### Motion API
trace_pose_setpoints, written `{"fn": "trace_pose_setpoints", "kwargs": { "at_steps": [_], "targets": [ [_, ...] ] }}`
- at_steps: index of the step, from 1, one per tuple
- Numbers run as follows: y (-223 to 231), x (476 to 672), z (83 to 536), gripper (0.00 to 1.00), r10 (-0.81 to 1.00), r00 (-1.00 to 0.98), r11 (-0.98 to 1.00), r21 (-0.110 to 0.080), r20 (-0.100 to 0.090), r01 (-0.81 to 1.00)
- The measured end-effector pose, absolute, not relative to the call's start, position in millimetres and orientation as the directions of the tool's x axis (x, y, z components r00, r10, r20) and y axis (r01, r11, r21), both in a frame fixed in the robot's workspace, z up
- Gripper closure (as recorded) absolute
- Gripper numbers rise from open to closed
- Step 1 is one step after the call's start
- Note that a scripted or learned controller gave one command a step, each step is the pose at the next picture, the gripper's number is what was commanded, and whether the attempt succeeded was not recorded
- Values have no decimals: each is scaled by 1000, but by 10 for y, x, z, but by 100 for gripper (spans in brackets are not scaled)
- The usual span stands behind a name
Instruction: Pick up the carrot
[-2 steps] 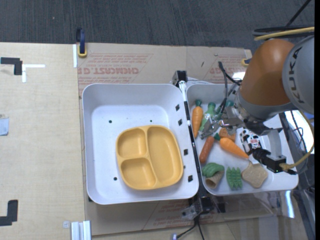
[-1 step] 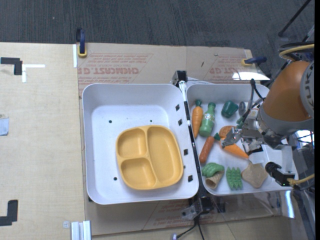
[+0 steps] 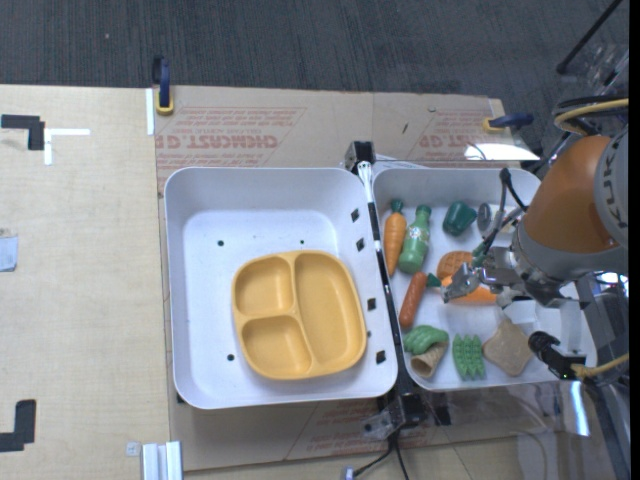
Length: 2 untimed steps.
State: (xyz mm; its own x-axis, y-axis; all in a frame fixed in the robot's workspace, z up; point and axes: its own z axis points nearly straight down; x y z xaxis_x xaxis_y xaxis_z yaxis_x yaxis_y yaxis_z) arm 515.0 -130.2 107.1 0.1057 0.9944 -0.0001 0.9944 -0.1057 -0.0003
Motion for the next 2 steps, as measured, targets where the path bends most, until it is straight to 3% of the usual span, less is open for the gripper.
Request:
{"fn": "trace_pose_setpoints", "kwargs": {
  "at_steps": [1,2],
  "targets": [
    [-1222,5560,920,0,983,186,-186,0,-2,983],
    [-1229,5558,1002,100,982,188,-188,-3,-2,982]
  ]
}}
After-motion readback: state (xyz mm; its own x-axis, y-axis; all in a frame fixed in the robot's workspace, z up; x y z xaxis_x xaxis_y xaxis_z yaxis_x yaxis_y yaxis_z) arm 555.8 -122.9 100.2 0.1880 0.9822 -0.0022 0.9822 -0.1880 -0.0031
